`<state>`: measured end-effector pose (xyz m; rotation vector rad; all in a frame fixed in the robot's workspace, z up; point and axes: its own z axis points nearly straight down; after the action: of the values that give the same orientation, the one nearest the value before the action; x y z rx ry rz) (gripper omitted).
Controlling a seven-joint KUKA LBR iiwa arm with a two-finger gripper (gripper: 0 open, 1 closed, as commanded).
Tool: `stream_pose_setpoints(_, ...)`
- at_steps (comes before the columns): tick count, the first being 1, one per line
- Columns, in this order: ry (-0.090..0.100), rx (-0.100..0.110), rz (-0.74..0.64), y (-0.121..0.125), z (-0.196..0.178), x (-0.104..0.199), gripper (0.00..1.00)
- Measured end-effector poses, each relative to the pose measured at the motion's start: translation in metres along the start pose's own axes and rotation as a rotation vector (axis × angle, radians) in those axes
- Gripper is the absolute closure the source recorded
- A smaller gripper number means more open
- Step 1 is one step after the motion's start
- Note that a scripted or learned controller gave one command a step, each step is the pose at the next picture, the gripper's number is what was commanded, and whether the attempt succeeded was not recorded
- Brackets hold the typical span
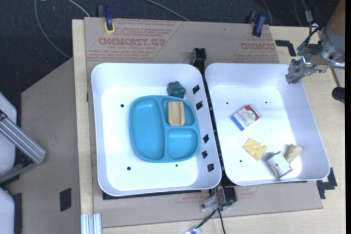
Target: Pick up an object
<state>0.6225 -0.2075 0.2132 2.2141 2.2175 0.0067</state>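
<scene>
The right bin (299, 101) holds a small white, blue and red packet (245, 117), a yellow cheese-like wedge (254, 148), a white can with a red label (278, 164) and a tan lump (293, 153). In the left bin (109, 118) lies a blue divided tray (163, 129) with a tan bread-like piece (175, 113) in its upper right compartment. A dark green lump (176, 89) rests just beyond the tray. My gripper (296, 70) hangs over the right bin's far right corner, well apart from every object.
Cardboard covers the bench under both bins. Blue clamps (109, 23) (259, 22) grip its far edge. Black clips (205, 140) run down the seam between the bins. Cables trail on the dark floor at the back.
</scene>
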Motion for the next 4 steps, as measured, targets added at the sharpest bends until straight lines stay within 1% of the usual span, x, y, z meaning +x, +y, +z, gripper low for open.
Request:
stream_pose_setpoints(1, 0.001, 0.005, 0.0, 0.001, -0.018, 0.0, 1.0)
stream_pose_setpoints(2, 0.006, 0.01, -0.004, -0.009, -0.023, 0.048, 1.0)
stream_pose_setpoints(3, 0.007, 0.011, -0.005, -0.018, -0.022, 0.111, 1.0)
stream_pose_setpoints(4, 0.006, 0.01, -0.005, -0.019, -0.028, 0.158, 1.0)
